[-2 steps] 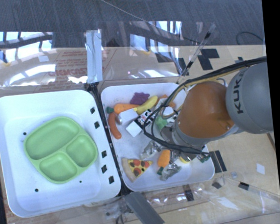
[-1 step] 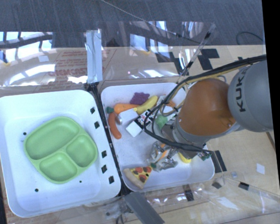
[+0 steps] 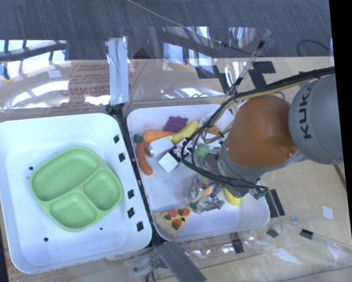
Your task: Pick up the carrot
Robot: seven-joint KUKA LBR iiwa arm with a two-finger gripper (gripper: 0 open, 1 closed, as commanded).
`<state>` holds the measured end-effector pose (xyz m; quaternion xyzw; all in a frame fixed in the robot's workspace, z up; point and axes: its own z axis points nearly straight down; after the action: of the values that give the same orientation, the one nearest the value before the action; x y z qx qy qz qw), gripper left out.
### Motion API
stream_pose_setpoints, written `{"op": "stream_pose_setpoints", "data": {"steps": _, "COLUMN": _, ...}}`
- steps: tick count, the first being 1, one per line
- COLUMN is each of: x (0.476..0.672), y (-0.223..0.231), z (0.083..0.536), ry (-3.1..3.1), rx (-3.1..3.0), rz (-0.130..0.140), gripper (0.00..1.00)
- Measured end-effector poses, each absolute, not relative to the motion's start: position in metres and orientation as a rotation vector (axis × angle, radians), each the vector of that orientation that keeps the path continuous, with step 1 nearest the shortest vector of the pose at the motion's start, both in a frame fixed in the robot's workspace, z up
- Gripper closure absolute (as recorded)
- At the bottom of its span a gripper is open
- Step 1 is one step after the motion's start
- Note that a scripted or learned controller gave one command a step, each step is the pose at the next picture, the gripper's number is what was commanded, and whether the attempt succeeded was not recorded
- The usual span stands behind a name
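The carrot (image 3: 155,135) is a small orange piece with a green end, lying flat near the far left corner of the right bin (image 3: 257,213). My gripper (image 3: 203,196) hangs below the orange wrist band, low over the near middle of that bin, well to the right of and nearer than the carrot. It is among small toys, and the wrist and cables hide part of it. Nothing of the carrot is at the gripper.
An orange-red sausage-like piece (image 3: 144,159) lies by the bin's left wall. Purple grapes (image 3: 175,123), a yellow piece (image 3: 185,132), a white block (image 3: 167,161) and a pizza slice (image 3: 175,218) share that bin. A green divided plate (image 3: 75,188) sits in the left bin (image 3: 10,184).
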<state>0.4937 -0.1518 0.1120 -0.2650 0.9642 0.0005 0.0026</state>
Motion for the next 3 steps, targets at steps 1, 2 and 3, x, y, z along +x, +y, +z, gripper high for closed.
{"op": "stream_pose_setpoints", "data": {"steps": 1, "x": 0.496, "y": -0.150, "z": 0.122, "ry": 3.019, "rx": -0.842, "rz": 0.001, "gripper": 1.00}}
{"op": "stream_pose_setpoints", "data": {"steps": 2, "x": 0.496, "y": -0.149, "z": 0.256, "ry": 3.025, "rx": -0.814, "rz": -0.010, "gripper": 1.00}}
{"op": "stream_pose_setpoints", "data": {"steps": 3, "x": 0.544, "y": -0.211, "z": 0.348, "ry": 3.021, "rx": -0.839, "rz": -0.009, "gripper": 1.00}}
